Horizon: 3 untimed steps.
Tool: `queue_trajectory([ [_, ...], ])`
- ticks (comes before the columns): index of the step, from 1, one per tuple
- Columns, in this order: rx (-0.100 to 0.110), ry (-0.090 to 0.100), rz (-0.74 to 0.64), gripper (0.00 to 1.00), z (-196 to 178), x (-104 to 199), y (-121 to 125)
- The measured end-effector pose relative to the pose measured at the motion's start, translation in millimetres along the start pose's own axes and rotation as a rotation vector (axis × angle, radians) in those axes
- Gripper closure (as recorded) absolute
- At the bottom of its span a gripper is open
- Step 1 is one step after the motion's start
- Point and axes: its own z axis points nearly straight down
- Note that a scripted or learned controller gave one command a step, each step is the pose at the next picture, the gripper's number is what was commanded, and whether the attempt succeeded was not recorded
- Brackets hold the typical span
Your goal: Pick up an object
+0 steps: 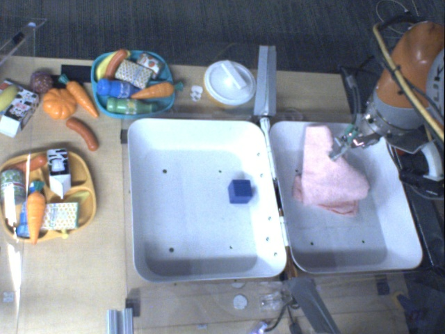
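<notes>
Nothing looks lifted yet: we see the gripper (345, 146), finger state unclear, at the pink cloth's (328, 172) upper right edge.

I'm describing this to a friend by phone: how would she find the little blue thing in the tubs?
Find the two white bins side by side; look in the left bin. Near its middle, slightly right, sits a small blue cube, alone. The right bin holds a crumpled pink cloth instead.
</notes>
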Motion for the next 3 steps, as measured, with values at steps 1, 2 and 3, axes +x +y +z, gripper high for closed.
queue_trajectory([
  [1, 0.001, 0.000, 0.064, 1.00, -4.3, 6.6, 21.2],
  [2, 0.002, -0.001, 0.003, 1.00, 20.9, 4.0, 64.9],
  [3, 0.001, -0.001, 0.003, 0.00, 20.2, 4.0, 65.3],
])
